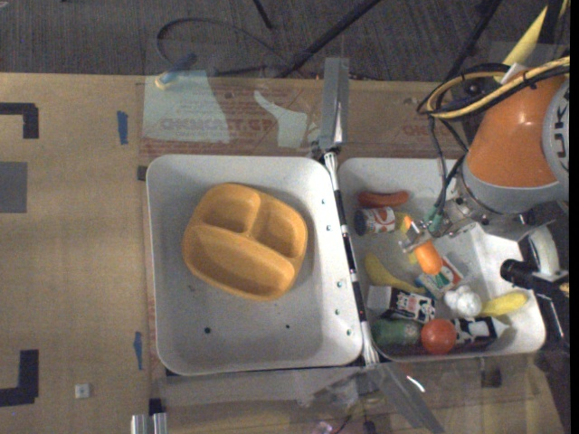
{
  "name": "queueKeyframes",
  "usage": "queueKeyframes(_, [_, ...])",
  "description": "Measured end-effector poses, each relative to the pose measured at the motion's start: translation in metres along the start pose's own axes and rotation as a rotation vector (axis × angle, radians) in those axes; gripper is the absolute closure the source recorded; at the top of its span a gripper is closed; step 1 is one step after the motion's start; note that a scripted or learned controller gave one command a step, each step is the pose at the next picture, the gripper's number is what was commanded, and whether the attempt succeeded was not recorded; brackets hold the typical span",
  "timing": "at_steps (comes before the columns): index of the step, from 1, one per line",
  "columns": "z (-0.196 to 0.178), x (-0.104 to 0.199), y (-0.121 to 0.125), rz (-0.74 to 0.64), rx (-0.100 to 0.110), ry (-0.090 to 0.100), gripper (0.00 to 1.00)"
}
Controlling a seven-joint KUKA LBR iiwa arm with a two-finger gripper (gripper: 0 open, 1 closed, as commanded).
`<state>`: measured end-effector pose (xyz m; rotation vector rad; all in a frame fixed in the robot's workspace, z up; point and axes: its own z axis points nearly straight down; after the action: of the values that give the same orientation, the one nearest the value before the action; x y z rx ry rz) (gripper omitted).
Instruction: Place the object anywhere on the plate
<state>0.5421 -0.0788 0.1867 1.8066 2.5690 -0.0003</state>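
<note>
We see 2 bins on the desk: the left bin (172, 333) keeps the plate (245, 240) alone, so it stays reachable, while toys crowd the right bin (534, 333). The claw (418, 236) hangs over that pile; whether it is open or closed, we cannot tell. An orange toy (428, 259) lies just below it.

plate (245, 240): orange, three compartments, flat in left bin | object: small orange piece (427, 258), right bin, by gripper tip
</note>
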Motion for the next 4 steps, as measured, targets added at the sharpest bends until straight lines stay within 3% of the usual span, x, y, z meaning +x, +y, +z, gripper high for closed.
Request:
queueKeyframes(1, [-0.063, 0.086, 0.073, -0.215, -0.004, -0.001, 1.00])
queueKeyframes(2, [-0.081, 0.171, 0.135, -0.316, -0.004, 0.000, 1.00])
queueKeyframes(3, [-0.125, 0.253, 0.150, -0.173, -0.004, 0.000, 1.00])
queueKeyframes(4, [-0.252, 0.216, 0.148, -0.124, -0.006, -0.001, 1.00])
